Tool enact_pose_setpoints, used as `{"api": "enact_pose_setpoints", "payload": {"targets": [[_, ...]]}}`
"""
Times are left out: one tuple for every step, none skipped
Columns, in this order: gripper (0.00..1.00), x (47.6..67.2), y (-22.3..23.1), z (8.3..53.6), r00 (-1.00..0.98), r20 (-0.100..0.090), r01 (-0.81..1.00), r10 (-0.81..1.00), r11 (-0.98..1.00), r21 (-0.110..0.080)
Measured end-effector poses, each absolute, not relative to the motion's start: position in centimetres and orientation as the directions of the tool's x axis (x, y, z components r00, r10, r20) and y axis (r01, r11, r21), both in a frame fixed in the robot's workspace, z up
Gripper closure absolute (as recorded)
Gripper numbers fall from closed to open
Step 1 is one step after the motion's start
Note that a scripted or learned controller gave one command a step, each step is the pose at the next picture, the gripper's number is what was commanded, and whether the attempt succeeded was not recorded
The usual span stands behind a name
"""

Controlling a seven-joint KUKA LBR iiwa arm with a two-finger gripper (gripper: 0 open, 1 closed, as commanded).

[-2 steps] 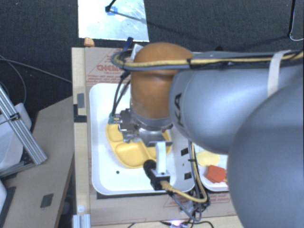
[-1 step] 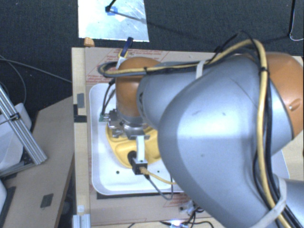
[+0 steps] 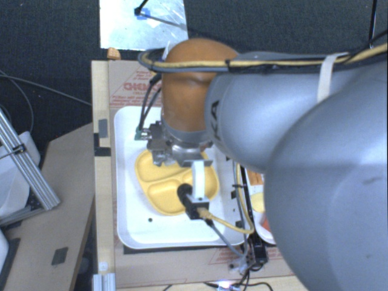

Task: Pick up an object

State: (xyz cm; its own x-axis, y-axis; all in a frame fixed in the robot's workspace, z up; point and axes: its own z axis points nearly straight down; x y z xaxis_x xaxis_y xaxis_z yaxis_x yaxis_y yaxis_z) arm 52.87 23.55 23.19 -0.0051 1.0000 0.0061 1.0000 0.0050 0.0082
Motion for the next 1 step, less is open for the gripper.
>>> {"api": "enact_pose_setpoints", "payload": {"targets": [[1.00, 61.66, 23.32, 19.36, -0.002, 0.000, 1.000, 1.000, 0.002, 0.006]]}}
